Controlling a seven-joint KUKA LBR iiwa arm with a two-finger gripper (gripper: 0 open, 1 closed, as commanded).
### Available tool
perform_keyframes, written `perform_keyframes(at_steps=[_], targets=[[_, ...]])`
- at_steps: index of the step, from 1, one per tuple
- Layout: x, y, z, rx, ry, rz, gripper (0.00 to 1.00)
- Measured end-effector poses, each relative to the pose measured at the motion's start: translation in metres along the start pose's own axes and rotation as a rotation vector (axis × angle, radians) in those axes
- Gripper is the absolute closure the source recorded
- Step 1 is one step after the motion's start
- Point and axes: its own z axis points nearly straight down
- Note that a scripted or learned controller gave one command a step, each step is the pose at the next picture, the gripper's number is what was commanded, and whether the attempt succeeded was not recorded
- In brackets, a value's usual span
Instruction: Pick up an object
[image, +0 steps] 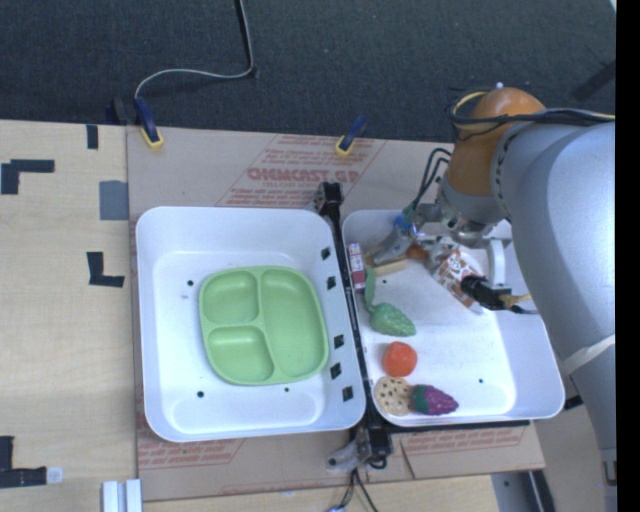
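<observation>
My gripper hangs low over the far left part of the right bin, below the orange wrist band. Just under it lies a tan stick-like object; whether they touch is unclear. To its right lies a red and white printed packet, partly under the wrist. Further forward lie a green leafy toy, an orange-red ball, a round tan cookie and a purple berry-like toy.
The left bin holds a green divided plate. A small red and white tube lies along the right bin's left wall. The grey arm covers the bench at the right. Clamps and a cable sit at the far edge.
</observation>
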Motion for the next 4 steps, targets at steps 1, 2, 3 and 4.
perform_keyframes(at_steps=[1, 2, 3, 4], targets=[[0.006, 0.000, 0.000, -0.005, -0.008, 0.004, 0.00], [-0.009, 0.001, 0.000, -0.006, -0.001, 0.000, 0.00], [-0.019, 0.001, 0.000, -0.006, 0.000, 0.000, 0.00], [-0.074, 0.001, -0.107, -0.020, -0.010, 0.000, 0.00]])
